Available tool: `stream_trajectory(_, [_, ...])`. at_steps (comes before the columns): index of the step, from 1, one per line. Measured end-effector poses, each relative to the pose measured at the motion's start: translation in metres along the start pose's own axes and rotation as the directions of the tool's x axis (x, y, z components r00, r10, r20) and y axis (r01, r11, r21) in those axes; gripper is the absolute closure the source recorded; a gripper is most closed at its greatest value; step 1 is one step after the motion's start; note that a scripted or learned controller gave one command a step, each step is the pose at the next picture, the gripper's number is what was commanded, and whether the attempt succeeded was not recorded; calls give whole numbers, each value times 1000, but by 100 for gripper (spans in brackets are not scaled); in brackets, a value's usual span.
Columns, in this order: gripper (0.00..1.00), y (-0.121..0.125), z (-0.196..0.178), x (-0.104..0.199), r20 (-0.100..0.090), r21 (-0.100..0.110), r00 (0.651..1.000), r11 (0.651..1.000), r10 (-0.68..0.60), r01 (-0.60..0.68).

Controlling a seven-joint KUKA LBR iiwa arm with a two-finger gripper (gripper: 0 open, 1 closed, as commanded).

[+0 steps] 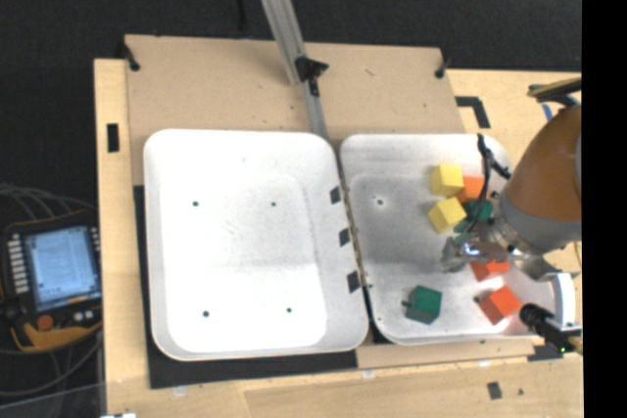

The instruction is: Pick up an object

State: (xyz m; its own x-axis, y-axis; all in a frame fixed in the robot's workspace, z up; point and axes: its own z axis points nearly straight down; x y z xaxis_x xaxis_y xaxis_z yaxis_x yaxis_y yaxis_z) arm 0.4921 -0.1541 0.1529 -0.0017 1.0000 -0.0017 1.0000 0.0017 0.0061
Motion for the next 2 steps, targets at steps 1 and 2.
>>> stream_trajectory(1, [100, 10, -56, 6, 1, -2, 1000, 1000, -3, 3])
stream_trajectory(2, [100, 19, -109, 13, 0, -2, 1000, 1000, -3, 3])
